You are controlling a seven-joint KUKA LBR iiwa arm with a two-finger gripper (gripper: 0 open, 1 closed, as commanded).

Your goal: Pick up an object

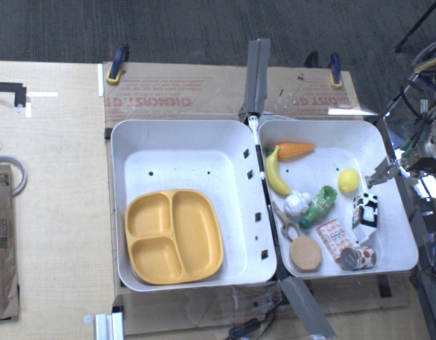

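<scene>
- Two shallow white bins sit side by side on a wooden bench, seen from above at a slant.
- The left bin [132, 147] holds a yellow plate [174, 235] with three compartments, lying toward its near left corner.
- The right bin [324, 129] holds a cluster of small things.
- An orange carrot [294, 149] lies near the far wall, and a yellow banana [276, 172] curves just below it along the bin's left side, its far end touching or nearly touching the carrot.
- A yellow ball [349, 180] sits on its own toward the right.
- A green bottle [319, 205] lies tilted in the middle, touching a small white object [296, 204] on its left.
- Near the front wall are a round tan disc [305, 253], a small orange-and-white packet [333, 236] just beside it and a grey can [352, 258] on its side.
- A black-and-white carton [366, 211] stands close to the right wall.
- The gripper [383, 173] hangs at the right bin's right edge (it blends into cables there), near the ball and the carton; whether it is spread or pressed together cannot be told, and nothing is seen between its tips.
- A brown paper bag [3, 239] lies at the bench's left edge.
</scene>
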